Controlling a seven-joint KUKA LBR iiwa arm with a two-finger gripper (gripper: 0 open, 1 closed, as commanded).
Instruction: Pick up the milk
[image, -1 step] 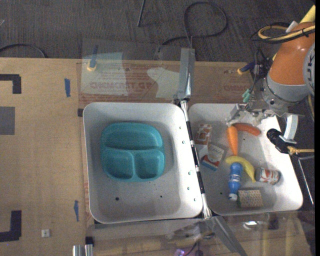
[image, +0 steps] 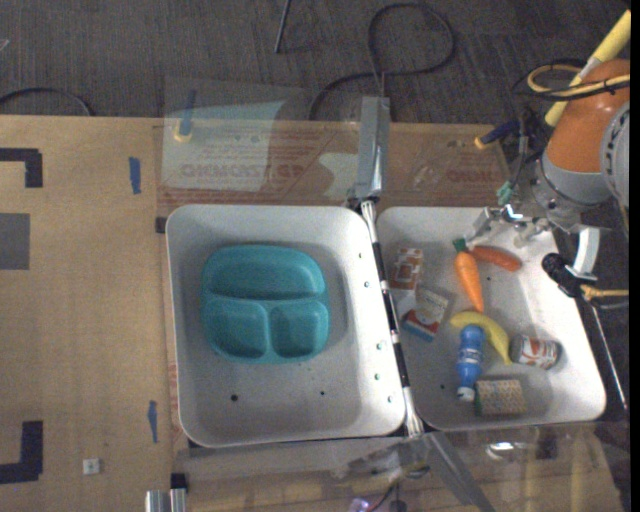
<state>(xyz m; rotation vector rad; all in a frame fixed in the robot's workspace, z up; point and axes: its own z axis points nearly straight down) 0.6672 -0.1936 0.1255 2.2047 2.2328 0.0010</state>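
Teal plastic forms the divided tray (image: 265, 302), which lies flat near the middle of the left bin (image: 190, 400) with nothing resting on it. Between the two bins, a metal strip (image: 372, 150) runs back along the shared edge. The right bin (image: 590, 400) holds all loose items, grouped within reach of the arm that enters from the right. Along its left side stand a small brown-and-white carton (image: 406, 268) and, just below it, a white carton with a red base, judged to be the milk (image: 426, 311); it lies tilted, close to the banana (image: 481, 328). A carrot (image: 468, 280) sits above the banana, a blue bottle (image: 468, 362) below it, a tan block (image: 499, 396) at the front, and a red-and-white can (image: 533, 351) to the right. The tool (image: 505, 222) hangs over the bin's rear edge, well apart from the milk; whether it is parted or closed cannot be determined. Nothing is visible in its grasp.
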